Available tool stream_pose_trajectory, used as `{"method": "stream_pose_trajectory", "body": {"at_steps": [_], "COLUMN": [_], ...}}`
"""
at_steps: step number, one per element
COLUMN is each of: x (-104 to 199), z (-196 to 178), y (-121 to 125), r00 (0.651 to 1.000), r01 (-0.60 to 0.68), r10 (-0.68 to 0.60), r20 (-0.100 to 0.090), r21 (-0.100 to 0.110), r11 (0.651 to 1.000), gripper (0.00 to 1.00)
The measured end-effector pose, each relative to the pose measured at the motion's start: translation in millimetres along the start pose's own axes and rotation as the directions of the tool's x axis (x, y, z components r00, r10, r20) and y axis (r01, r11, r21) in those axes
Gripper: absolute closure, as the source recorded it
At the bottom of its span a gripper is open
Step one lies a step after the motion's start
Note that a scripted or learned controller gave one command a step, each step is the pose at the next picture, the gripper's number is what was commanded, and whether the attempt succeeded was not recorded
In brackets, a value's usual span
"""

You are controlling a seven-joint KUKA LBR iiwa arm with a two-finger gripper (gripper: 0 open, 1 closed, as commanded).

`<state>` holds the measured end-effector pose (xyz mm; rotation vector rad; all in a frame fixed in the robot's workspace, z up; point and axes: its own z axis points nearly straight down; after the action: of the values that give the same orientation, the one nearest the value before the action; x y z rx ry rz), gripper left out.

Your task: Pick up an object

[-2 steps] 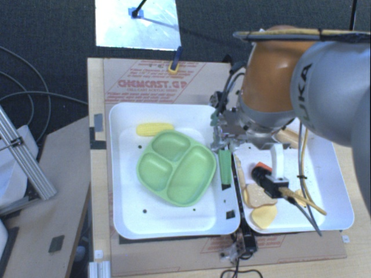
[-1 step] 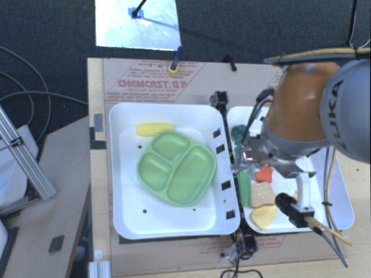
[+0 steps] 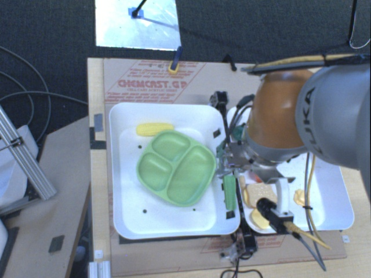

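Observation:
A green divided plate (image 3: 177, 167) lies tilted in the left white bin (image 3: 130, 213), with a yellow corn cob (image 3: 154, 129) just behind it. The gripper (image 3: 231, 175) hangs low over the wall between the two bins, at the plate's right edge, under the orange-banded wrist (image 3: 278, 112). A narrow green piece (image 3: 229, 193) runs along that wall right below it; I cannot tell whether it is a loose object or part of the tool. In the right bin (image 3: 336, 213) a tan bread-like slice (image 3: 259, 191) and yellow pieces (image 3: 258, 219) lie close to the gripper.
The arm's bulk covers most of the right bin. Another small yellow piece (image 3: 299, 197) shows by a hanging cable. Cardboard (image 3: 153, 80) underlies both bins, and a shiny square sheet (image 3: 138, 15) lies behind them. An aluminium frame (image 3: 23, 161) stands at left.

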<state>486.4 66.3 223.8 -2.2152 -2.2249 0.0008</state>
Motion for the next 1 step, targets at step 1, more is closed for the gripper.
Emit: {"method": "stream_pose_trajectory", "body": {"at_steps": [1], "x": [-1.0], "z": [-11.7], "y": [1.3], "r00": [1.000], "r01": [0.000], "r10": [0.000], "r20": [0.000], "r21": [-0.004], "r11": [1.000], "gripper": [1.00]}}
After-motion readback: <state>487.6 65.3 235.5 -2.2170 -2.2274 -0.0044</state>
